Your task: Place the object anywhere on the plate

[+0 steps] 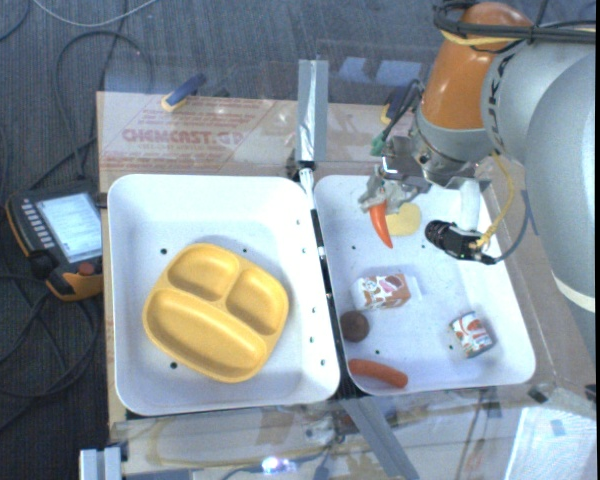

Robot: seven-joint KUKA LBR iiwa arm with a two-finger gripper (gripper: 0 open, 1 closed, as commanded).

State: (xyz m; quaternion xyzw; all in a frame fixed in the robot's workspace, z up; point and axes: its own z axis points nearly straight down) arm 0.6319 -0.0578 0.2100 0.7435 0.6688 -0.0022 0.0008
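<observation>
Carrying the orange chili pepper [381,225] across to the yellow divided plate [216,311] is judged to be the step in hand, and it is best done with a clean lift before any sideways travel. The pepper is seen hanging point-down from the gripper [383,196], its upper end pinched between narrowly set fingers, so the gripper is taken to be closed on it, though the hold looks slight and only the top of the pepper is caught. A slow, level transfer is therefore advised, since a jerk could shake so thin a thing loose.

Relative to the plate, the pepper is well apart, to the upper right, over the right bin [500,368]; the plate itself lies in the left bin [130,368]. Between them the raised rims of the two bins meet, and these must be cleared with height to spare. The release is best made low over one of the plate's compartments, so that the pepper is not bounced out over the rim.

Just beside the pepper, on the side away from the plate, a pale yellow flat piece [406,219] lies on the bin floor. Further from the gripper a small printed packet [384,291], a brown ball [355,325], a red sausage [378,372] and a small can [471,334] are left lying, none of them touched.
</observation>
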